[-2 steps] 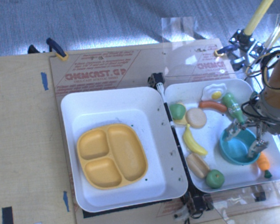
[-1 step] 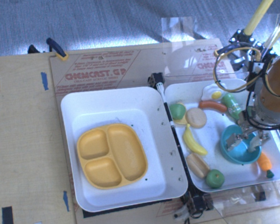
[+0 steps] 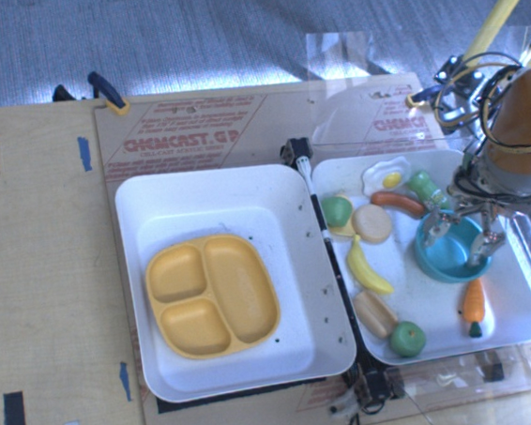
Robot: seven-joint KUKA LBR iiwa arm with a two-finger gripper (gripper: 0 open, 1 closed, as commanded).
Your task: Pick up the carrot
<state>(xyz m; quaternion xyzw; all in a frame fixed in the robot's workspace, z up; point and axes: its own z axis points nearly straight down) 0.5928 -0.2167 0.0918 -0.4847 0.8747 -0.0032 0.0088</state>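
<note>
Arm (image 3: 520, 123) cut off by right edge, only the wrist part in frame. Gripper (image 3: 466, 233) sits over the blue bowl (image 3: 445, 259), covering the bowl's upper right rim; whether the jaws stand apart or closed can't be told. Green bottle-like item (image 3: 423, 185) partly behind the gripper, identity unclear. Yellow rod (image 3: 503, 3) runs out at the top right corner. Printed red lettering on the cardboard sheet (image 3: 191, 130) blurry, not fully readable. Cables (image 3: 362, 414) under the bins cut by the bottom edge.
</note>
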